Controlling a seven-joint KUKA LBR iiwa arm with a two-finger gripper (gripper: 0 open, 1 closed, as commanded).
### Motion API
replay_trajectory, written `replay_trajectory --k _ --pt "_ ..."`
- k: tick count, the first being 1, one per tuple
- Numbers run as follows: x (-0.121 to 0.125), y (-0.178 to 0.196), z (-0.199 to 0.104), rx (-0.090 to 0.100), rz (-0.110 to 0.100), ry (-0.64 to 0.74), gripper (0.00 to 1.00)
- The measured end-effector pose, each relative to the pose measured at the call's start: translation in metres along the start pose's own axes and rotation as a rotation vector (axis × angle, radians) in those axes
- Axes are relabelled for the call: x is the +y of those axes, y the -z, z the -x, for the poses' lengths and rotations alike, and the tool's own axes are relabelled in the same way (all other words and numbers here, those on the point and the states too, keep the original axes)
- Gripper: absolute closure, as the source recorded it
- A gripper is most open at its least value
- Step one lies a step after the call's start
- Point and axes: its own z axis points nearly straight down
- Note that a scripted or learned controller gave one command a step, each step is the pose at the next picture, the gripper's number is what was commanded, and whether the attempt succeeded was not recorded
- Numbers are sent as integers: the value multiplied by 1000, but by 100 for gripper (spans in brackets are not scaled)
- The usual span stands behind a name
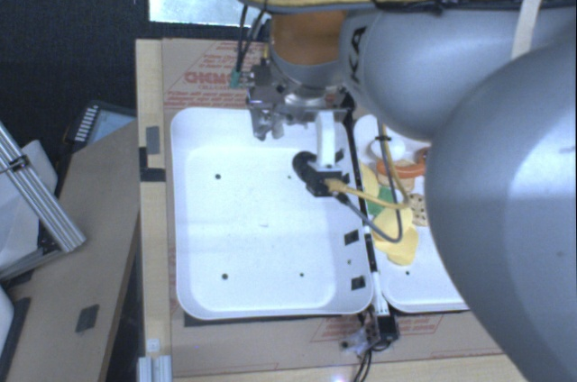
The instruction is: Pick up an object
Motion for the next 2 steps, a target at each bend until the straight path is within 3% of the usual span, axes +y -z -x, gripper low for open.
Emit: replay_trajectory --k 1,2 --pt "52 26 -36 3 6 2 100" --pt "-10 -182 -32 -4 -17 -5 100"
